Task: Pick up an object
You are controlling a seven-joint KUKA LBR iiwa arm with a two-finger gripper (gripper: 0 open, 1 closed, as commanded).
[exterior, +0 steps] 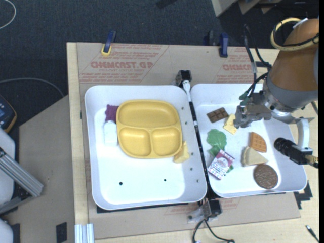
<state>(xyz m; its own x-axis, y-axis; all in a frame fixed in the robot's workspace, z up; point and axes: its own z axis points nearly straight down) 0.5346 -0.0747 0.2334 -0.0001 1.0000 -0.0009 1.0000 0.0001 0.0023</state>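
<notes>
Nearest edge, right bin (298, 184): round brown cookie (266, 176) at front, pale wedge (253, 157) and waffle piece (257, 142) just behind it. Pink-white packet (220, 165) near bin's L wall, touching green broccoli-like piece (216, 138) behind it. Further back, brown chocolate bar (218, 115) flat, w/ yellow cheese-like piece (231, 125) just beside it. Gripper (246, 116) low over that yellow piece, right at its edge; open or closed — cannot tell, nothing seen held. Left bin (142, 194): yellow divided tray (149, 128) in middle, small yellow scrap (181, 155) at its R corner, white bottle (110, 132) and purple item (111, 112) along its L side. Farthest: blue clamps (223, 44) at board's back edge.
</notes>
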